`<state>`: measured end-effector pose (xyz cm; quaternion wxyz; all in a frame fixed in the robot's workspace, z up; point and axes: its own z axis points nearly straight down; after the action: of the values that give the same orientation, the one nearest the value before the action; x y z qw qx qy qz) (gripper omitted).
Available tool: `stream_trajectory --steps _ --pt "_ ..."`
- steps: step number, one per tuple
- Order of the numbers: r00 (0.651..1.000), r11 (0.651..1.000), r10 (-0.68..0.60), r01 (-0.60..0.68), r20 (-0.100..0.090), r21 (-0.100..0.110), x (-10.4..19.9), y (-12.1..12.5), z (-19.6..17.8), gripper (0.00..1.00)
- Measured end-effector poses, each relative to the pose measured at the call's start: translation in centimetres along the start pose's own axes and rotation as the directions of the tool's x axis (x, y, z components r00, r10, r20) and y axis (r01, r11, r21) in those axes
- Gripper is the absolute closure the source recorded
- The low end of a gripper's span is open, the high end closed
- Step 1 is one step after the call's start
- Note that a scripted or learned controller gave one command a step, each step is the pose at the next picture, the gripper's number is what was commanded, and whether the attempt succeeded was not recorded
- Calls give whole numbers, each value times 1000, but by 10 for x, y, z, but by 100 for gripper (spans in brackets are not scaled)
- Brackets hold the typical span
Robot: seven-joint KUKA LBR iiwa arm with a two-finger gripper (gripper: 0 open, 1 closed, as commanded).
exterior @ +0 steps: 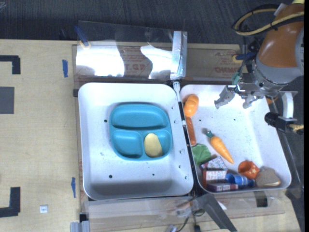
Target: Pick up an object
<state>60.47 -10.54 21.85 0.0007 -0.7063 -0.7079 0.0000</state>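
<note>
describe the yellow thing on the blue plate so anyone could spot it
Start at the left white bin, which holds a blue divided plate. In the plate's lower right compartment lies a pale yellow lemon, the lone item on the plate; the other toy foods sit in the right bin.

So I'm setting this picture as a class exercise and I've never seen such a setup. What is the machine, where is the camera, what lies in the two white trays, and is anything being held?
The camera is fixed above the bench and looks down at a slant. The machine is a robot arm, grey with an orange band, reaching in from the right. At its end is a gripper with two fingers, which are spread apart above the right tray with nothing between them.

The left tray holds a blue divided plate with a yellow toy lemon in one compartment. The right tray holds toy food: a carrot, a small orange fruit, a green leafy piece, a red item and some small packets along the near edge.
</note>
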Motion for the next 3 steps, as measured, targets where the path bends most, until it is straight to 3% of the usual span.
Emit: stream_trajectory --steps 1,2,3 --pt "998 998 62 -62 1 -6 -8 -37 129 0" --pt "999 999 49 -49 2 -8 13 -7 131 0" --pt "999 999 -44 44 2 -13 38 23 28 0"
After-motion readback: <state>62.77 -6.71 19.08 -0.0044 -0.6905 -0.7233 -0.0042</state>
